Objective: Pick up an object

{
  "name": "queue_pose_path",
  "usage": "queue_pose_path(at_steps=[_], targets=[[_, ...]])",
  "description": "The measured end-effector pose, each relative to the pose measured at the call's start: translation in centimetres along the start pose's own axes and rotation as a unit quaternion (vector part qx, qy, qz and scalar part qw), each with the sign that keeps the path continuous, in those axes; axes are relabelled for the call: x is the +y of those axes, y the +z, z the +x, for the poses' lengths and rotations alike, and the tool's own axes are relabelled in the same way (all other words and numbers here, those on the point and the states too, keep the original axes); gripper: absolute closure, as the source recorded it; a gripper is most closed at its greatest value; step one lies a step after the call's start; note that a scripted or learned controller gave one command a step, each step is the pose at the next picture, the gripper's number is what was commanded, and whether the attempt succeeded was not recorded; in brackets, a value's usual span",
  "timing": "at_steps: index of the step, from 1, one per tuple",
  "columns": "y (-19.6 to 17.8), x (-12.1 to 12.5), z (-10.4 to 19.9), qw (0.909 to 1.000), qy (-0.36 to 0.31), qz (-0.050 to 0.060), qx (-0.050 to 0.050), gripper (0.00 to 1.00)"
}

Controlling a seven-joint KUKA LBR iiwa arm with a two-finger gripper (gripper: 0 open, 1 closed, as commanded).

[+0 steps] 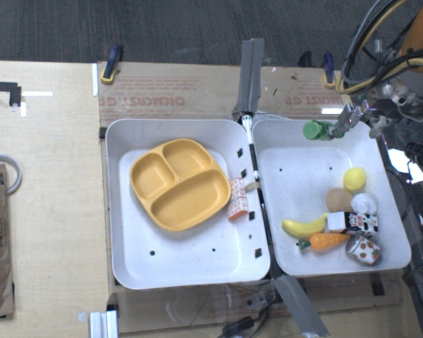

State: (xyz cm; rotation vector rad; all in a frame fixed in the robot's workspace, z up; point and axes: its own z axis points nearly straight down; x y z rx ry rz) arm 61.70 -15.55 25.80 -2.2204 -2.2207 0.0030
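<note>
From the overhead camera I see my pincer (336,129) at the far right corner of the right bin (296,259), its fingers pinching a small green object (314,129). That object is a rounded, glossy green piece, lying against the bin's back wall and sticking out to the left of the fingertips; I cannot tell what it is.

Nearer the camera from the pincer, well apart from it, the rest of the clutter sits along the right bin's right side: a yellow ball (354,179), a tan round piece (339,200) just below it, a white ball (363,204), a small white box with dark print (352,222), a banana (304,226), a carrot (329,241) touching the banana's end, and a patterned pouch (365,251).

Far to the pincer's left, the left bin (169,266) holds a yellow divided plate (180,183) and, just beside its right edge, a small red-and-white packet (238,199). Both bins rest on the table (42,189).
</note>
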Motion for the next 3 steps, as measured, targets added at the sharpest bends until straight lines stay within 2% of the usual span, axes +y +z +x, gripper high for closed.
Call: queue_pose_path(at_steps=[1, 2, 3], targets=[[2.5, -9.2, -4.9, 0.9839, -0.179, -0.001, 0.0, 0.0], [15.8, -4.1, -6.3, 0.9889, -0.148, -0.003, 0.001, 0.0], [16.3, 3.1, -5.8, 0.9982, -0.06, -0.004, 0.003, 0.0]])
